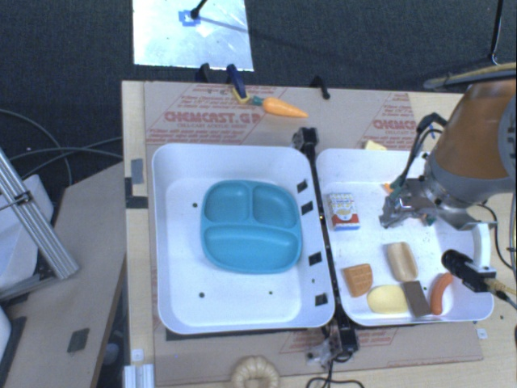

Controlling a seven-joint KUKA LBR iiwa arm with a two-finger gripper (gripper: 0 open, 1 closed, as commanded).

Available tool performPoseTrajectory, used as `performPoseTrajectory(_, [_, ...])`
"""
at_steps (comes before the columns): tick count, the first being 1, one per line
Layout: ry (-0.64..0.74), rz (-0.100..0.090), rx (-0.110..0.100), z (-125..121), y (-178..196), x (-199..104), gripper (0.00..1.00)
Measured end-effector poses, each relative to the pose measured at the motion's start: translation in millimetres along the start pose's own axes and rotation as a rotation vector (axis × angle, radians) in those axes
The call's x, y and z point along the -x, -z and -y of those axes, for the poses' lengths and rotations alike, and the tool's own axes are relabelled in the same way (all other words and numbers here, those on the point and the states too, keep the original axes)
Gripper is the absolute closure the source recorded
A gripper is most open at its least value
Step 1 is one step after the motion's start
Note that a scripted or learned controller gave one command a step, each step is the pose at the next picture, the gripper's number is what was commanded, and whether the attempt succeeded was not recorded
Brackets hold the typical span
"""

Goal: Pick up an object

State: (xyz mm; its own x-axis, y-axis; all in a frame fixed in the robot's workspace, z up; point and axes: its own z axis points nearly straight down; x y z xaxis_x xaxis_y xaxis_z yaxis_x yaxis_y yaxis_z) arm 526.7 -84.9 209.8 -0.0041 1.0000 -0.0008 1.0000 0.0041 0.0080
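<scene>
My gripper (397,214) hangs low over the middle of the right bin (355,166), with the grey and orange arm reaching in from the right. Just below it lies a tan bread roll (401,260). A small white and red carton (342,210) stands to its left, a short gap away. Along the bin's near side lie an orange toast piece (359,279), a yellow lemon-like item (387,299), a brown-grey block (418,297) and a red sausage (440,293). I see nothing held in the gripper.
The left bin (174,217) holds a blue divided plate (250,225). A toy carrot (279,107) lies on the board behind the bins. A yellow bit (373,145) sits at the right bin's far rim. A black part (464,269) juts in near the sausage. A doughnut (257,373) lies below the bins.
</scene>
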Motion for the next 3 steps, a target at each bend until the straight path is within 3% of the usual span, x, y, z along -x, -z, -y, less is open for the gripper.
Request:
performPoseTrajectory(1, [0.000,-0.001,-0.005,-1.4,15.4,-0.1,1.00])
performPoseTrajectory(2, [0.004,-0.003,-0.008,13.9,9.4,-45.1,1.00])
performPoseTrajectory(3, [-0.003,-0.001,-0.006,23.5,18.2,-26.7,1.00])
